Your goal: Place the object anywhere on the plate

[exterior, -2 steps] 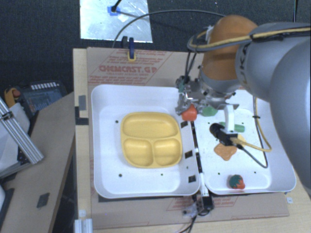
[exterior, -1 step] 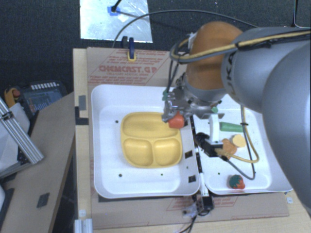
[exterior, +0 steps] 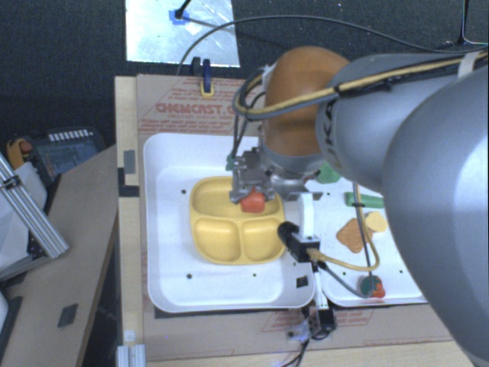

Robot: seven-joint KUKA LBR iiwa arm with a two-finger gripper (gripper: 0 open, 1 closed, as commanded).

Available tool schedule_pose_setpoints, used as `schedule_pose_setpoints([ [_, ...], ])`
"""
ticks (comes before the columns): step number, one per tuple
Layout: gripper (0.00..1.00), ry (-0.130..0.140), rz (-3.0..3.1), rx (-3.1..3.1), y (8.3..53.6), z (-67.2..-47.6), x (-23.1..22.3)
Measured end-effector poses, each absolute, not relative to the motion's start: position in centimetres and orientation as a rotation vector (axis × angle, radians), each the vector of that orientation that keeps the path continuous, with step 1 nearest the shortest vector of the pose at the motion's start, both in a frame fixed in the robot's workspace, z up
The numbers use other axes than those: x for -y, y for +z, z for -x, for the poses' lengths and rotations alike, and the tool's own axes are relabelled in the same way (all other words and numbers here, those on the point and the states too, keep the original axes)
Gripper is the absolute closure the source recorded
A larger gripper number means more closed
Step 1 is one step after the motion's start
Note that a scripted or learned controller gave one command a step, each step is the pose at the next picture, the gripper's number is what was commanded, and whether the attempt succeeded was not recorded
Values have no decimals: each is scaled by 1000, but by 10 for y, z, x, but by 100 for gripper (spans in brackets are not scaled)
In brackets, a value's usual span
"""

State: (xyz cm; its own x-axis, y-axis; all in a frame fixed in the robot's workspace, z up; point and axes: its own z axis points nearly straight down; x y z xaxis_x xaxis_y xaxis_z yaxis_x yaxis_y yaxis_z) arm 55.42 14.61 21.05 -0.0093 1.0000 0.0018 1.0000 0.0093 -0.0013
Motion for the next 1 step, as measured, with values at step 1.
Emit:
schedule_pose_setpoints([
  [1, 0, 0, 2217, 2225, 211, -555, -143],
])
